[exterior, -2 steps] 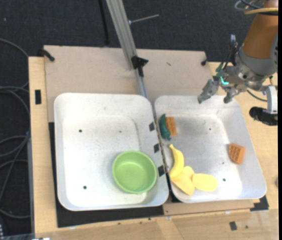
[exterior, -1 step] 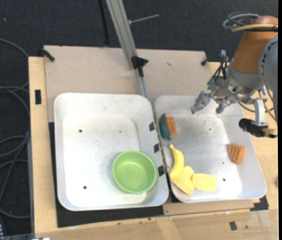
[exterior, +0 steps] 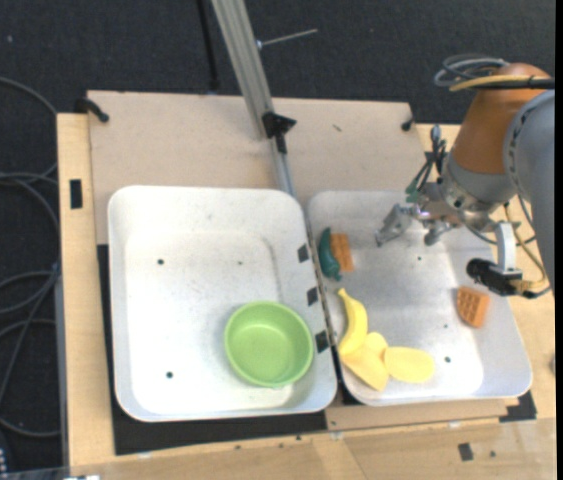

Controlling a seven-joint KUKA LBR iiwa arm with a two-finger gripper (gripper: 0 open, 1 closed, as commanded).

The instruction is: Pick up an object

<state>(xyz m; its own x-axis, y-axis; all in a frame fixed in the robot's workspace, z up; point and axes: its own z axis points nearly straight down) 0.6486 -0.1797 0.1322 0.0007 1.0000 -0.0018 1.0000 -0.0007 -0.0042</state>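
My gripper (exterior: 411, 230) hangs over the back part of the right bin (exterior: 401, 208), its two fingers spread apart with nothing between them. In that bin lie a yellow banana (exterior: 353, 321) by the left wall, yellow pieces (exterior: 391, 364) at the front, a teal and orange object (exterior: 335, 253) against the left wall, and an orange block (exterior: 472, 306) at the right. The teal and orange object is to the gripper's left, the orange block to its front right.
The left bin (exterior: 181, 238) holds a green bowl (exterior: 268, 342) at its front right corner. A slanted metal pole (exterior: 246, 63) rises from behind the bins. The orange and grey arm (exterior: 491, 138) reaches in from the right. Cables lie on the dark floor to the left.
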